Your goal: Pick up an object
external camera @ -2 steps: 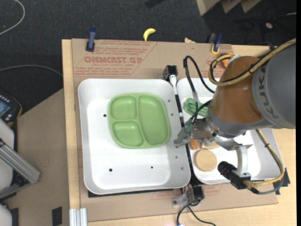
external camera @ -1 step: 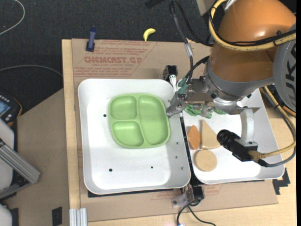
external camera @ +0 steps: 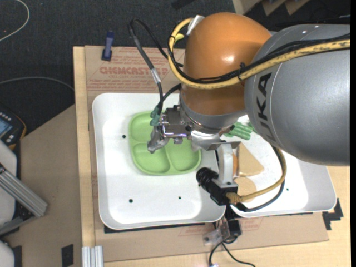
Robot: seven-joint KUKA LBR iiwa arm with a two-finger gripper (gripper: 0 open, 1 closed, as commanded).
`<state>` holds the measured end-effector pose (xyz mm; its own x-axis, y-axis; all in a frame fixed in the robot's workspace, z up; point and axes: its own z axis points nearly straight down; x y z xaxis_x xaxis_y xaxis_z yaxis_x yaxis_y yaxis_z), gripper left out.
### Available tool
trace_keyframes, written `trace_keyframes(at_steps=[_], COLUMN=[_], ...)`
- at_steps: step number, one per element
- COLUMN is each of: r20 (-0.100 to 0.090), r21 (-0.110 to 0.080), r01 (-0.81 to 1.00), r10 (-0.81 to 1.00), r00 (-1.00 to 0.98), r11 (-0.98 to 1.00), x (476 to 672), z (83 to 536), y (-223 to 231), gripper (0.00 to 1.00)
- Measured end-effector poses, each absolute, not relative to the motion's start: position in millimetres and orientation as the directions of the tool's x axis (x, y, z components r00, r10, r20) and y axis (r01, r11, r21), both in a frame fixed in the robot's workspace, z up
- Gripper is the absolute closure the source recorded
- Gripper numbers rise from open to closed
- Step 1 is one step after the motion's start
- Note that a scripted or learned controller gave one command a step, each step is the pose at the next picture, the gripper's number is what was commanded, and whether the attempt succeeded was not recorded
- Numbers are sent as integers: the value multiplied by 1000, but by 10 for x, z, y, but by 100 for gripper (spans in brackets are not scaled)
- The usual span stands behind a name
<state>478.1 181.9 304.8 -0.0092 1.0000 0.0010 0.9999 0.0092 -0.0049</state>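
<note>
**Pick not done yet, arm low over left bin**

Cardboard-topped bench (external camera: 89,149) on dark floor. Left of centre: one white bin (external camera: 111,166) holding one green divided tray (external camera: 146,149). Gripper (external camera: 158,139) sits at the tray; can't tell its state, nothing visibly lifted. Grasp and lift remain. Right: second bin (external camera: 311,196), one tan piece (external camera: 249,168), one green bit (external camera: 242,130).

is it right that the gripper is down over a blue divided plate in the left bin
Not quite: the plate is green, not blue. The camera view shows the gripper down over a green divided plate lying in the left bin.
</note>
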Motion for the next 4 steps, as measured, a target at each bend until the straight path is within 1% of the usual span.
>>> trace_keyframes(at_steps=[1, 2, 3, 4], r20=[0, -4, -3, 3], r21=[-1, -11, -9, 4], r01=[1000, 1000, 1000, 1000], r10=[1000, 1000, 1000, 1000], r00=[-2, 6, 6, -5], r11=[2, -6, -7, 5], x=[4791, 4779, 4927, 4789], z=[3172, 2316, 1697, 2225], y=[1770, 1326, 927, 1339], gripper=[100, 100, 100, 100])
